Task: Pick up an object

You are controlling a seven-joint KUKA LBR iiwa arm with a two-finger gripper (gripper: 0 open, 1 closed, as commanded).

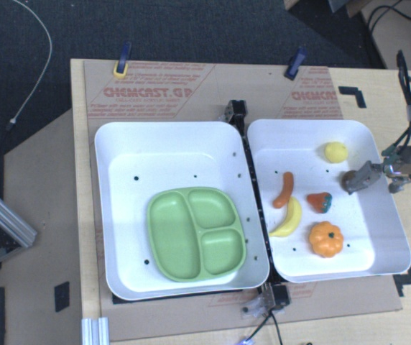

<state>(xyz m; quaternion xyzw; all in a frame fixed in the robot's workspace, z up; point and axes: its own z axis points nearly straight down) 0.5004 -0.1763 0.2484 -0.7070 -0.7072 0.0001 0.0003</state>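
The right white bin [381,261] holds several toy foods. A yellow lemon [335,152] lies near its back. An orange-red sausage [284,190] and a yellow banana [288,220] lie toward its left side. A small red pepper with a green stem [320,202] sits in the middle, and an orange pumpkin [325,239] is toward the front. My gripper [356,180] reaches in over the bin's right rim, grey and low, just right of the red pepper and below the lemon. Nothing shows in its grasp.
The left white bin [119,157] holds a green divided plate [195,233]. A black clamp [236,111] sits between the bins at the back. Blue clips [295,63] pin the cardboard base. Cables hang at the far right [410,99].
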